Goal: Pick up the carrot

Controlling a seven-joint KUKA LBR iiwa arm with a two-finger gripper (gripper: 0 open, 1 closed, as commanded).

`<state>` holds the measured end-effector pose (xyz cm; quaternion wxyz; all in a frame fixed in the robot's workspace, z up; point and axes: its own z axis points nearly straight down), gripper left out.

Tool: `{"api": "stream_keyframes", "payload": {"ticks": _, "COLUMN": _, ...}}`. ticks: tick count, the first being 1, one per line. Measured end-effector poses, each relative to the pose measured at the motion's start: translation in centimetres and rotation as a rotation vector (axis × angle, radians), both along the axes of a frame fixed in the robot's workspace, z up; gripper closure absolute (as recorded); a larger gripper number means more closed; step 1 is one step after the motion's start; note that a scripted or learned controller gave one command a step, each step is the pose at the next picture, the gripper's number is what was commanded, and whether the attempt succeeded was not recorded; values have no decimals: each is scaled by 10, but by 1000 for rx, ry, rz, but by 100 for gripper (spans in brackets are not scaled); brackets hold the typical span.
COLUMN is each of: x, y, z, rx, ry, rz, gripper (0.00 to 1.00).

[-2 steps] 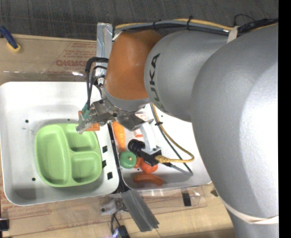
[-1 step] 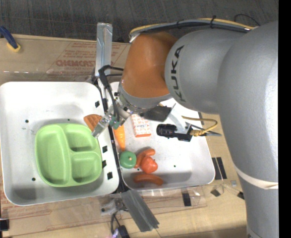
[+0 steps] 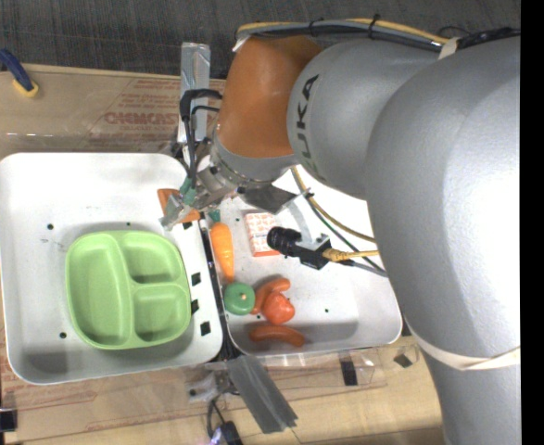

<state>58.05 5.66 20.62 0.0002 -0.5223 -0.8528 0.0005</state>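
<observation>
Grey and bulky, the arm (image 3: pixel 420 156) fills the right of the frame and carries an orange band (image 3: pixel 258 95) above its wrist near the upper middle. Its tool (image 3: pixel 186 207) hangs over the divide between the two white bins at the frame's centre; whether it is wide or narrow I cannot tell. Just right of it, in the right bin (image 3: pixel 373 313), the carrot (image 3: pixel 221 250) lies on the floor, not held. Below the carrot sit a green round piece (image 3: pixel 239 298), a red-orange toy (image 3: pixel 276 301) and a red-orange sausage shape (image 3: pixel 277 335). Over in the left bin (image 3: pixel 31 202) rests a green divided tray (image 3: pixel 128 288).
</observation>
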Motion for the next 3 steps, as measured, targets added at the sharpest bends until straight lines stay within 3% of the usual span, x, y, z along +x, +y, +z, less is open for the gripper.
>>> {"api": "stream_keyframes", "payload": {"ticks": 3, "x": 0, "y": 1, "z": 27, "rx": -2, "ry": 7, "rz": 13, "gripper": 100}}
